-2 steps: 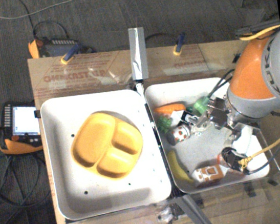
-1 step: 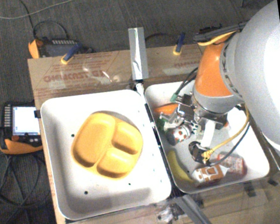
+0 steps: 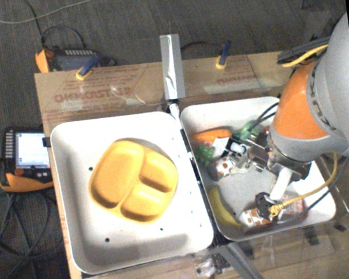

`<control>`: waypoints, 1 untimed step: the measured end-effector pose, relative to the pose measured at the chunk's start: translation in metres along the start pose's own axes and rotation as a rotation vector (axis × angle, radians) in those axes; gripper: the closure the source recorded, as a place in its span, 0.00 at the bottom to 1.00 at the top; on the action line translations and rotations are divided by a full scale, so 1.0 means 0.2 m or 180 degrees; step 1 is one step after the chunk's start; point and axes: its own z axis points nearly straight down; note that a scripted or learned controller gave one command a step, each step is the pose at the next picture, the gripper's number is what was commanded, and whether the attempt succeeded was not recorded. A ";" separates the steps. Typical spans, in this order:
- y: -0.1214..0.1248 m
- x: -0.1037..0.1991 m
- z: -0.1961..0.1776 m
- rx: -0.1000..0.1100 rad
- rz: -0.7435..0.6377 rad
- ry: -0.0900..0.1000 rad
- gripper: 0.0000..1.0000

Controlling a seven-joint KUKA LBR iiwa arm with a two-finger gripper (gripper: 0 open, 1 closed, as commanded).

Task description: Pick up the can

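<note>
camera view: step in hand looks like the approach, with no grasp yet. the likely can [image 3: 287, 214] is a reddish-brown cylinder on its side, right of the banana [image 3: 221, 207] at about the level of the banana's lower end, against the near wall of the right bin [image 3: 243, 190]. the id is a judgement, its label is too small to read.

gripper [image 3: 233, 154] sits up-view of the banana and slightly right of it, over the clutter there: a small red-and-white item [image 3: 225, 168] just above the banana's top end, a green piece [image 3: 203, 154] beyond that, and a carrot [image 3: 212, 135] farthest from the banana. the gripper is well apart from the can.

tool state: can't tell how far open it is, the wrist and clutter mask it. nothing is visibly held. it may be touching the red-and-white item, can't confirm.

next move, as a judgement: translate down-view past the banana's right side, line up across the can's round body and come down with the opening wider than the can. risks: the can rolls, the wall blocks one side, the banana crowds the left end.

the yellow plate [image 3: 135, 180], far left of the banana in the left bin [image 3: 74, 156], is not involved.
</note>
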 end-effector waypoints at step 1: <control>0.12 0.43 0.00 -0.0001 -0.0099 0.0000 0.00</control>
